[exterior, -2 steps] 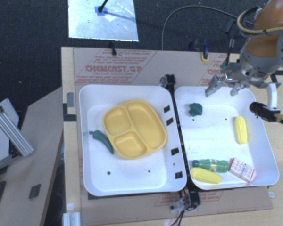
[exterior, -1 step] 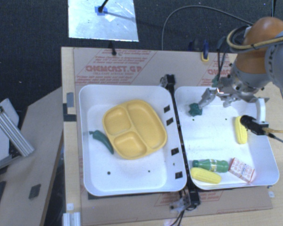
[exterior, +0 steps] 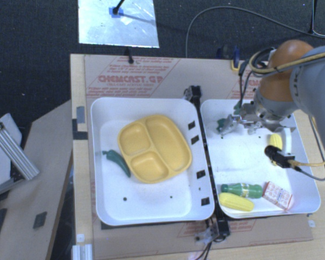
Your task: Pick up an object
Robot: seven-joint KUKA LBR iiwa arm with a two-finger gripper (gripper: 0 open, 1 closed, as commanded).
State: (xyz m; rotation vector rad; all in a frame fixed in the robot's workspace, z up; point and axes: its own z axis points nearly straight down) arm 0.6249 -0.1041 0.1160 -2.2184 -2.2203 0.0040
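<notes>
Pincer (exterior: 223, 125): low over the far part of the right bin (exterior: 227, 167); I cannot tell its state from this slant, and nothing is seen in its grasp.
Yellow corn (exterior: 236, 202): nearest the camera, well below the pincer, by the bin's front wall; likely light, stiff, slick; best taken across its middle.
Green bottle (exterior: 242, 189): just behind the corn, lying flat; round, may roll.
Red packet (exterior: 277, 194): right of the bottle; flat, hard to get under.
Small corn (exterior: 275, 141): right of the pincer, beside the wrist.
Yellow tray (exterior: 154, 147): left bin, well apart.
Green pepper (exterior: 117, 161): just left of the tray.
</notes>
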